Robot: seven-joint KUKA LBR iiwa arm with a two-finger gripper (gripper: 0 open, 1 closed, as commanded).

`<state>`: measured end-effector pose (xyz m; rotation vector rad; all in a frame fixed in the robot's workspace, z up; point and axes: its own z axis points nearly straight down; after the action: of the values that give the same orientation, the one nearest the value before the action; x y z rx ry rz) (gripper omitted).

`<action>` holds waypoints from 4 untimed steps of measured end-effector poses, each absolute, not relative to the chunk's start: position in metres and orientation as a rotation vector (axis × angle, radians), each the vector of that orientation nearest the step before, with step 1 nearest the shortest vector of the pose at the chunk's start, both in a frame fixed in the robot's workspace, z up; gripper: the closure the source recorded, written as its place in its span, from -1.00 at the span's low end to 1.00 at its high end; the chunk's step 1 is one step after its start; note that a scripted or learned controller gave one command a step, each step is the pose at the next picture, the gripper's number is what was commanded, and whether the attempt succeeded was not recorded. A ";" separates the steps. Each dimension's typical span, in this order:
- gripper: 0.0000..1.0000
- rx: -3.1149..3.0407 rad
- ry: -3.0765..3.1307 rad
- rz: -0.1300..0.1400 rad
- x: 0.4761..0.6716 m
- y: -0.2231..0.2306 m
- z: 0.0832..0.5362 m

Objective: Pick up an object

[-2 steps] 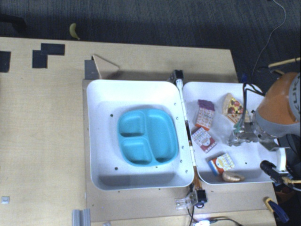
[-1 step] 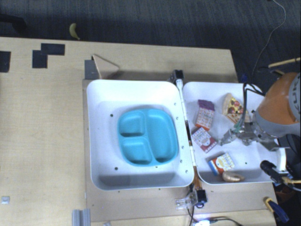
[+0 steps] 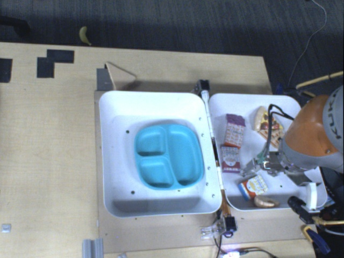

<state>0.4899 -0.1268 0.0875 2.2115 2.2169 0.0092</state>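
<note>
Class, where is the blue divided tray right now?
In the camera view, the blue divided tray lies in the middle of the left white bin, beside the right bin holding the packets.

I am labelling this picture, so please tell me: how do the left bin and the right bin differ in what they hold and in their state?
The left bin holds one thing, a blue divided tray; the right bin holds several small things, among them a maroon packet. The arm reaches over the right bin with its tool low inside it; no arm is over the left bin. Both are shallow, white and side by side.
</note>
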 end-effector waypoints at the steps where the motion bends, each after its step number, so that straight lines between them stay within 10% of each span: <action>1: 1.00 2.206 2.216 0.014 0.492 -0.127 0.099; 2: 1.00 2.213 2.225 0.003 0.532 -0.169 0.124; 3: -1.00 2.214 2.226 0.002 0.532 -0.169 0.124; 4: -1.00 2.214 2.217 0.007 0.489 -0.134 0.087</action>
<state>0.4892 -0.1339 0.0872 2.2143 2.2168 0.0074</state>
